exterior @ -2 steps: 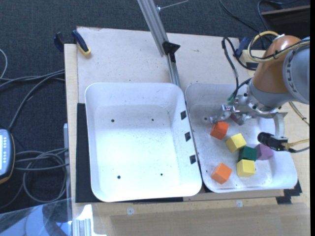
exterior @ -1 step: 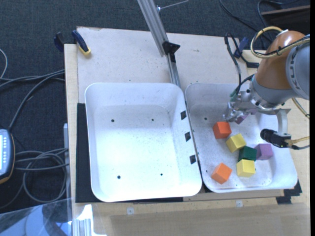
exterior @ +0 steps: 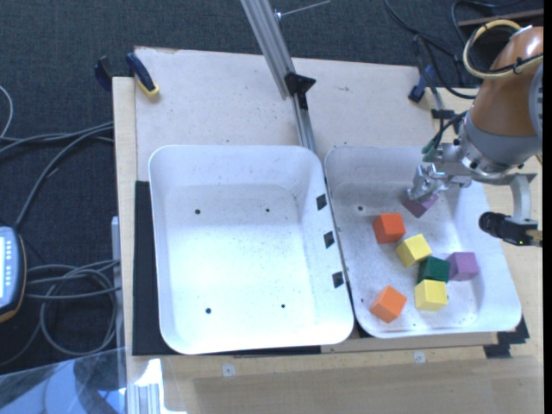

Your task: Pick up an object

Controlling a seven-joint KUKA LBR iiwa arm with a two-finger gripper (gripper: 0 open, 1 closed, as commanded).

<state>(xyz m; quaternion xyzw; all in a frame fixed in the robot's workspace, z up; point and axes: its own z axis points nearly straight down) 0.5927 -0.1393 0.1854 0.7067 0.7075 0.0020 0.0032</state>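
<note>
Gripper (exterior: 425, 188) is over the back of the right bin (exterior: 492, 317), closed on a small purple block (exterior: 419, 203) that's pinched between its fingers above the bin floor. Loose in the same bin: red-orange cube (exterior: 389, 227), yellow cube (exterior: 413, 249), green cube (exterior: 434, 270), second purple cube (exterior: 464, 265), another yellow cube (exterior: 430, 295), orange cube (exterior: 389, 303). Left bin (exterior: 172, 166) sits alongside on the desk (exterior: 216, 93).

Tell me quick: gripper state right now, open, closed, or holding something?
Gripper: in the right bin, down on a purple block that sits at its tip; open or closed cannot be told, and a hold is not confirmed.
</note>
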